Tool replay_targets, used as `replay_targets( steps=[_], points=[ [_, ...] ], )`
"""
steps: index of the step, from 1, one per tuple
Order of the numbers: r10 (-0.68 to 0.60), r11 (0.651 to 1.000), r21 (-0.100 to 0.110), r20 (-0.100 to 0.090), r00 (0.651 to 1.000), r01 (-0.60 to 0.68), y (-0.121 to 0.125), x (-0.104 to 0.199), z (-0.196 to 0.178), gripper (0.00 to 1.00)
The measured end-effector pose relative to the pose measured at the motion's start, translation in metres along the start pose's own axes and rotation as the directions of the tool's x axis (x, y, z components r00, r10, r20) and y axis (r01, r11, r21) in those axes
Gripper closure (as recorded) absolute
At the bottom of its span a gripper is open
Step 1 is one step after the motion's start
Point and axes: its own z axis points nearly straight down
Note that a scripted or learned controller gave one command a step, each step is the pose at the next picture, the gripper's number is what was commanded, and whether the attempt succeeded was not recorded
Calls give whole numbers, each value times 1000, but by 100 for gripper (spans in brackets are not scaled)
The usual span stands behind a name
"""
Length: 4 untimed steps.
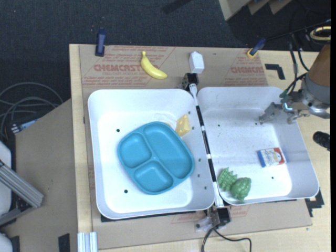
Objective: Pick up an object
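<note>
**Bench, two bins, arm at right**

Nearest, the right bin [294,190] holds a green knobbly toy [234,184] at its front-left corner and a small red-and-blue packet [271,157] mid-right. The left bin [105,140] carries a blue divided plate [154,157] with a yellow scrap [182,124] just behind it. The gripper [273,113] hovers empty over the right bin's far side, fingers spread. Beyond, a banana [152,67] lies on printed cardboard [121,67]; dark carpet [105,9] behind.

Blue tray [155,157], yellow banana [152,67], white bins [105,114]
</note>
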Motion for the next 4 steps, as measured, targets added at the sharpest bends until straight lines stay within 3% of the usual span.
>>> replay_targets(
  steps=[1, 2, 3, 4],
  points=[
    [-2, 1000, 6, -8, 1000, 2, -70, 4, 48, 0],
    [-1, 1000, 1, -3, 1000, 1, -68, 2, 37, 100],
    [-3, 1000, -1, -1, 1000, 3, -42, 104, 27, 100],
    [0, 1000, -2, 2, 1000, 0, -29, 76, -57, 100]
  ],
)
